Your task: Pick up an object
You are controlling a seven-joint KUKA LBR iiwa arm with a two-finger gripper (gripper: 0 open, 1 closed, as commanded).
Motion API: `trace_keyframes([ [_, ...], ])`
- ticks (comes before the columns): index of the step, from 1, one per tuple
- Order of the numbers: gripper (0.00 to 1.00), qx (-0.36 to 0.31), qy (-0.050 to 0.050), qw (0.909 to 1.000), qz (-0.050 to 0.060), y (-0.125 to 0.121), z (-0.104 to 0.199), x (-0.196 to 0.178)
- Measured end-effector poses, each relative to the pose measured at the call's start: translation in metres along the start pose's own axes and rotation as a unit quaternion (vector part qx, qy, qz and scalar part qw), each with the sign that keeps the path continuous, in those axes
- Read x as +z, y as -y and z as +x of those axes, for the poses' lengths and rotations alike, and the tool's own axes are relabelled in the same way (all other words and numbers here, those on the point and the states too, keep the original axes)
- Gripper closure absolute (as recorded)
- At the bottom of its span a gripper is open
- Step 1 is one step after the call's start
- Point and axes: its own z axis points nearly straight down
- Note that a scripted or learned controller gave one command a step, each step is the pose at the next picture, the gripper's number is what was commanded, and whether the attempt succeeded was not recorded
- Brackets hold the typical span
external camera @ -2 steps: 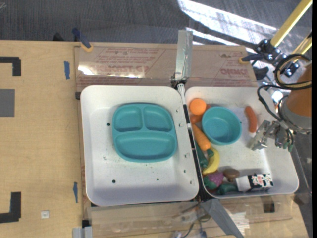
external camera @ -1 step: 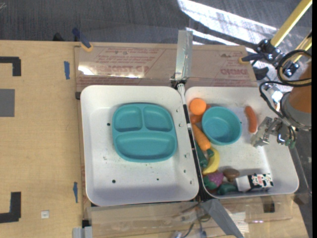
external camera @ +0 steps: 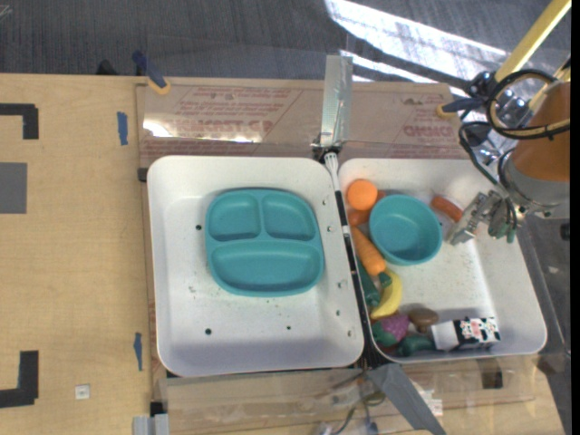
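Bowl [external camera: 405, 228] teal, round, apparently upright.

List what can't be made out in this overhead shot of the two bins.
- Gripper: blurred in the camera view, so whether it holds anything is unclear.
- Red object beside the teal bowl: partly hidden by the gripper, unidentifiable.
- Toy pile around the banana: pieces overlap, and lower ones can't be identified.
- Arm: cut off by the picture's right edge.

You see a pale wooden bench [external camera: 63, 270] with black corner marks and blue tape tabs at its left. Beyond the bench lies dark grey floor [external camera: 227, 12], where a bright light patch [external camera: 408, 33] falls toward the right.
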Motion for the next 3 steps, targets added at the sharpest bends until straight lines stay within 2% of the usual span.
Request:
trace_keyframes([
  [1,1.00,0.087,0.001,0.9962,-0.001,-0.059,-0.017,0.001],
  [2,1.00,0.175,-0.003,0.9846,0.002,0.011,0.078,-0.021],
  [3,1.00,0.261,-0.001,0.9654,0.000,-0.001,0.019,0.000],
])
